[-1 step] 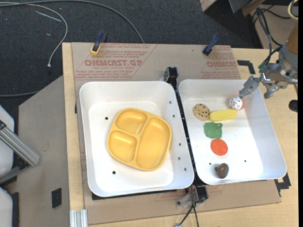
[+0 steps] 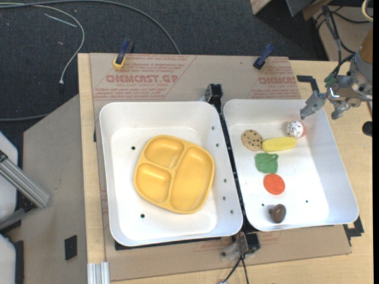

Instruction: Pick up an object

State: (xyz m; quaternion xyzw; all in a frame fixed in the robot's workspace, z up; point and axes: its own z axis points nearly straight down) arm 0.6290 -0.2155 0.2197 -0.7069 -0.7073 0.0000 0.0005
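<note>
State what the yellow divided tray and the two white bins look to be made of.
Yellow divided tray: probably moulded plastic, smooth with a soft sheen; its three compartments have rounded edges and one even colour. White bins, left bin and right bin: seemingly thin formed plastic, matte to slightly glossy, with rounded corners and shallow flared walls.

We saw a yellow tray [image 2: 174, 173] in the left bin [image 2: 112, 123], two blue clamps [image 2: 122, 52] gripping the cardboard [image 2: 189, 78], and a white cable [image 2: 71, 22] crossing dark carpet [image 2: 195, 16].
</note>
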